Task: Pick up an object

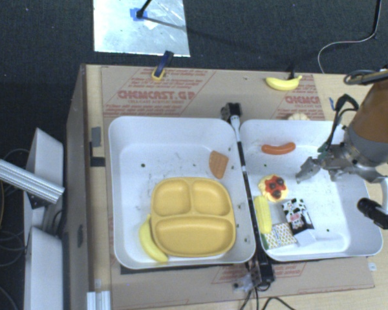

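Note:
My gripper (308, 169) hangs over the middle of the right bin (359, 202), at the end of the arm reaching in from the right. Nothing shows in its grasp. Just left and below it lies a red and yellow toy (273, 187). An orange sausage (278, 148) lies up and to the left. A cow-patterned carton (297, 214), a yellow corn cob (262, 213) and a checkered packet (279, 236) lie toward the bin's front left.
The left bin (126, 173) holds a yellow divided plate (193, 216), a banana (149, 241) at its front left and a tan slice (218, 164). Another banana (282, 82) lies on the cardboard behind the bins. A black divider (241, 166) runs between the bins.

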{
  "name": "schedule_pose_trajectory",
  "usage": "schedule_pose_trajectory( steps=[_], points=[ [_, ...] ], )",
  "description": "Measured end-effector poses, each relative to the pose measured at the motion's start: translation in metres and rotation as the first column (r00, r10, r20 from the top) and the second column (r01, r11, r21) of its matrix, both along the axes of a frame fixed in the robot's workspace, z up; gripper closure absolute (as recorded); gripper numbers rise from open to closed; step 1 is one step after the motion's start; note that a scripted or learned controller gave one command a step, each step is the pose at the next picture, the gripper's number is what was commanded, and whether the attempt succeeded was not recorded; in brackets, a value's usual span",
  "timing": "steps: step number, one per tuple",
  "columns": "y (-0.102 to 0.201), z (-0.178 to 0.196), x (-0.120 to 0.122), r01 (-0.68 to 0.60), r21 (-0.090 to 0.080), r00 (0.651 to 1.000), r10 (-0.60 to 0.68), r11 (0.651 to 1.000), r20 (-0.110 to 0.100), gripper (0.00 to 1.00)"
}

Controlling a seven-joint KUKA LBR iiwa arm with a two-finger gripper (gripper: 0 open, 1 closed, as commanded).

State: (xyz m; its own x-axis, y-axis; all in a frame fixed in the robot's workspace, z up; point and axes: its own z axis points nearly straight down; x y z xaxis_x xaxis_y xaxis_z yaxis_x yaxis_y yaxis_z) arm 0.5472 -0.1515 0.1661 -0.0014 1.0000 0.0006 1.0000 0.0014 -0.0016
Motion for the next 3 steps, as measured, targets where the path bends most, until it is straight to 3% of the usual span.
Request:
schedule_pose_trajectory(
  steps=[1, 2, 3],
  points=[
    [0.014, -0.082, -0.059, 0.001, 0.0, 1.0, -0.001, 1.0, 0.002, 0.0],
    [0.014, -0.07, -0.057, 0.0, -0.001, 1.0, 0.0, 1.0, 0.009, 1.0],
    [0.074, 0.019, -0.039, -0.003, 0.0, 1.0, 0.003, 1.0, 0.006, 1.0]
  ],
)
